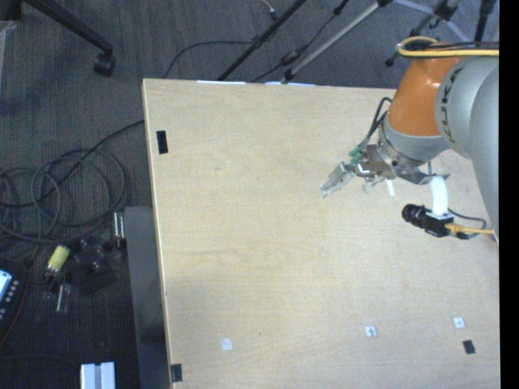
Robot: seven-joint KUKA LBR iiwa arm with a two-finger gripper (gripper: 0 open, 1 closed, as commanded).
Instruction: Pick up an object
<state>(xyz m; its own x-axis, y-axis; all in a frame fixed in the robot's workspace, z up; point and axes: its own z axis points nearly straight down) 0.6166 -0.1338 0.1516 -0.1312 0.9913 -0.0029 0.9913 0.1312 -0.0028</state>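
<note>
The end effector (336,181) (one, fingers slightly spread, pinching nothing) hovers above the bare wooden bench (268,274).

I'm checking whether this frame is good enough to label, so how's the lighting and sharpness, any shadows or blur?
Camera view: even, soft light on the wooden board, no hard glare; a faint darker band crosses its lower part. The gripper is small and slightly soft, so finger detail is unclear. The orange band looks well exposed. The floor cables at left are dim but readable.
</note>
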